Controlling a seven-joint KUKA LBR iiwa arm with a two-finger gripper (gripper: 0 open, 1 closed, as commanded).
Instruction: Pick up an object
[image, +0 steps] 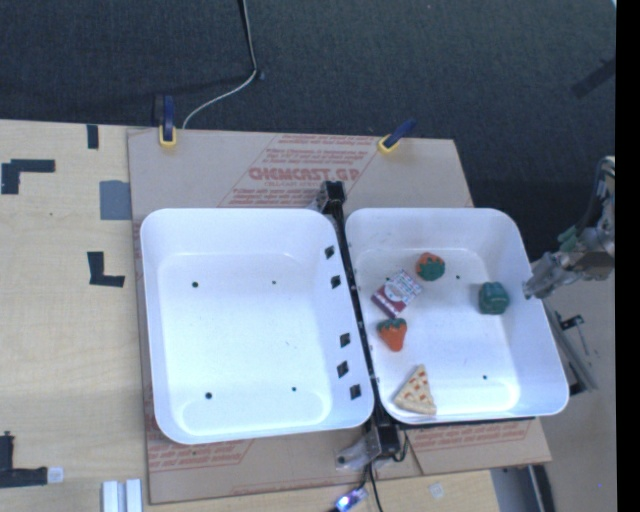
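While just outside the right bin (533, 318), parked beside its right wall: gripper (545, 280), at the end of the arm (590, 255) coming in from the right edge. Open or closed: cannot tell, too small and blurred. Not over any object.

Pickable objects all in the right bin:
- green block (492, 297), nearest the gripper, near the right wall, with only that wall between.
- orange-and-green round toy (431, 266), further left, toward the back.
- red-and-white packet (398, 292), left of centre, lying flat.
- red toy with green top (392, 333), just in front of the packet, close to it, contact unclear.
- pizza slice (416, 391), at the front wall, apart from the rest.

Around:
- left bin (160, 300), pressed against the right bin along a seam with black clips (347, 340).
- cardboard sheet (290, 170) under both bins, held at the back by two clamps (166, 128).
- thin cable (235, 90) trailing over dark floor behind.
- black tape marks (100, 270) on the bench, left.
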